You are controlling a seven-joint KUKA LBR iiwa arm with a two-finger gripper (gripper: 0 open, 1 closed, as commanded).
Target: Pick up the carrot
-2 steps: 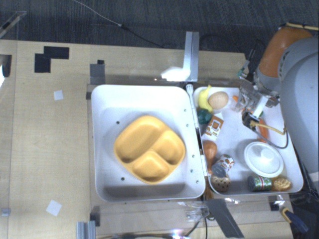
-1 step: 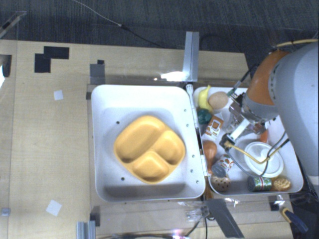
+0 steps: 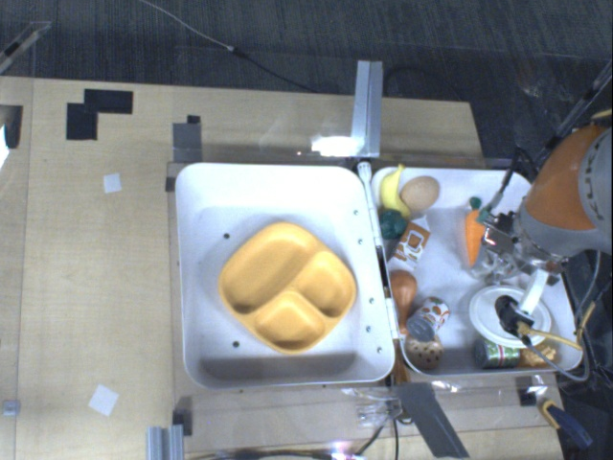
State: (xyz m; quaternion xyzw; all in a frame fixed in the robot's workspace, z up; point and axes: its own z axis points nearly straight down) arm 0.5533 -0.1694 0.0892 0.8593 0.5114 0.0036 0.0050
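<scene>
Camera view: carrot point(image 3: 473, 238) lies just beside the fingers point(image 3: 493, 242), whose spread is unclear.

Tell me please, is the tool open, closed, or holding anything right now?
Tool: cannot be told; it sits in the right bin beside the carrot, which lies on the bin floor.

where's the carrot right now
In the camera view the carrot lies in the right bin, toward its upper right, just left of the hand.
</scene>
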